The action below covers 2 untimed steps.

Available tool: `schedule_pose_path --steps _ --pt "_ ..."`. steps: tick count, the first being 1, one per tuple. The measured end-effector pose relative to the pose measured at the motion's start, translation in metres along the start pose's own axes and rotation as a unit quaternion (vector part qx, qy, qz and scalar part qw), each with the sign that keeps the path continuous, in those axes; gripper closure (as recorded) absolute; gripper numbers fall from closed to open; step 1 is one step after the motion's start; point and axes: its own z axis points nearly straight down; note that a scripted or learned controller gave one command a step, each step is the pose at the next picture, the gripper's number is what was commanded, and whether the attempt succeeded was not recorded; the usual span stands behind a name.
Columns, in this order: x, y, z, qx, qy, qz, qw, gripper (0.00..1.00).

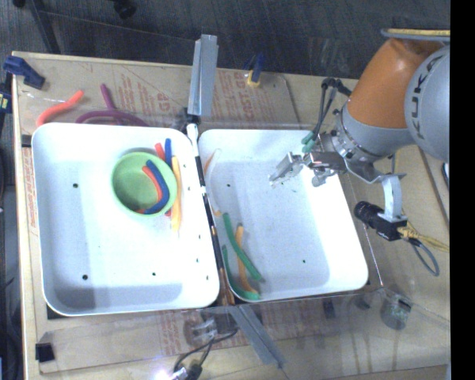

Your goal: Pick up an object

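My gripper hangs over the upper right part of the right bin, fingers spread and nothing between them. Below and to its left, a few green sticks lie along that bin's left wall, with a thin orange one among them. Another thin orange stick leans at the bin's top left corner. In the left bin stands a green bowl holding a red stick. Blue and yellow sticks lie at the bowl's right rim.
Behind the left bin, an orange-red tube and a purple tube lie on the bench. Blue clamps sit at the far left corner and the back middle. A grey metal bar rises between the bins.
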Motion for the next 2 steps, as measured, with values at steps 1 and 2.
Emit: schedule_pose_path --steps 1,2 --pt "0.06 0.0 0.116 0.001 -0.001 -0.004 1.0 0.0" --pt "0.044 -0.04 0.16 0.0 0.0 -0.038 0.9993 0.0"
